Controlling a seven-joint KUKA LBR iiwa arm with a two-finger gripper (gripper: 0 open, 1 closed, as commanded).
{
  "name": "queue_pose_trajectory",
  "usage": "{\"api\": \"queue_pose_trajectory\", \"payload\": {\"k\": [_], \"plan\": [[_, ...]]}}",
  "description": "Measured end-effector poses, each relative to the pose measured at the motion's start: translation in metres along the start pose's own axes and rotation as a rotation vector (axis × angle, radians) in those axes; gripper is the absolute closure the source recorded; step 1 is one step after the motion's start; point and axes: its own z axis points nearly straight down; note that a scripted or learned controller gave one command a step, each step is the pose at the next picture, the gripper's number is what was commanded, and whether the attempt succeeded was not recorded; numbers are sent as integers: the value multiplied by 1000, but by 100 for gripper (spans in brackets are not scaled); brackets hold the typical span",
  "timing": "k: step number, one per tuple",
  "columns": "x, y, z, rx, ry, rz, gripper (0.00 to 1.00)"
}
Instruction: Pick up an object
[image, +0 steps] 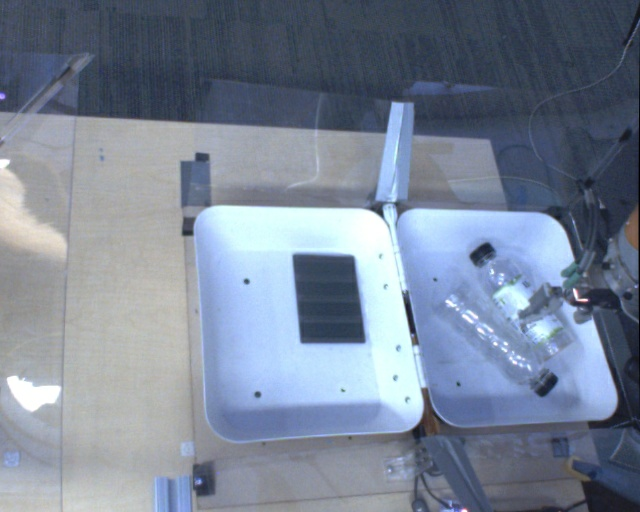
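In the right bin (440, 250), two clear bottles (505, 320) lying diagonally, caps seemingly opposed, fingers' (560, 297) state unclear.

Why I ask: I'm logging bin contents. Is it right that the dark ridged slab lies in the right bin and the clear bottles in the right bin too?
Not quite. The camera view shows the slab in the left bin. The bottles do lie in the right bin.

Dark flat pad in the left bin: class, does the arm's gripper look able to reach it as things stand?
Probably yes: the dark pad lies alone and uncovered, though the gripper sits over the right bin's clear bottles.
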Motion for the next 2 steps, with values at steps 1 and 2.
{"api": "queue_pose_trajectory", "payload": {"k": [1, 2], "plan": [[-33, 31, 139, -2, -1, 36, 0], [-32, 33, 129, -6, -1, 35, 100]]}}
